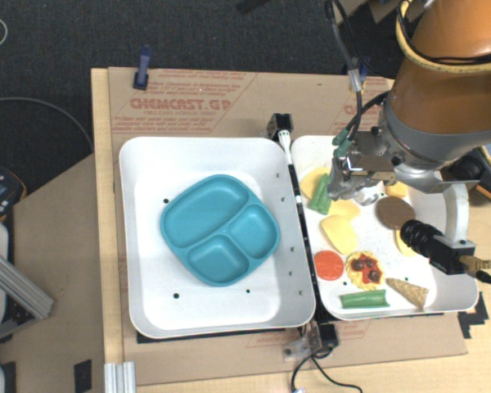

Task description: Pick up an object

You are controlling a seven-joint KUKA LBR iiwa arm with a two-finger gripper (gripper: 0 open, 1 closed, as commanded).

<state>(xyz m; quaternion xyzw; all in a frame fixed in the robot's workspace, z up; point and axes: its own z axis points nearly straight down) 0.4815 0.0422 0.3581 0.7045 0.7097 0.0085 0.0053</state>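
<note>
My gripper [346,188] hangs low over the back part of the right bin [458,305], right above a cluster of toy food. Beside its tip lie a yellow piece [313,183] and a green strip [321,196]. A pale yellow wedge [340,232] lies just in front of it. Nearer the front lie a red disc [328,264], a small pizza piece [364,269], a green bean pod [363,300], a tan triangular slice [411,291] and a brown round cookie [393,212]. The wrist hides the fingertips.
The left bin [139,244] holds a blue three-compartment plate [220,228]. A black clamp-like part [432,246] of the arm sticks out over the right bin's right side. The big orange-and-grey arm body [450,64] covers the back right corner.
</note>
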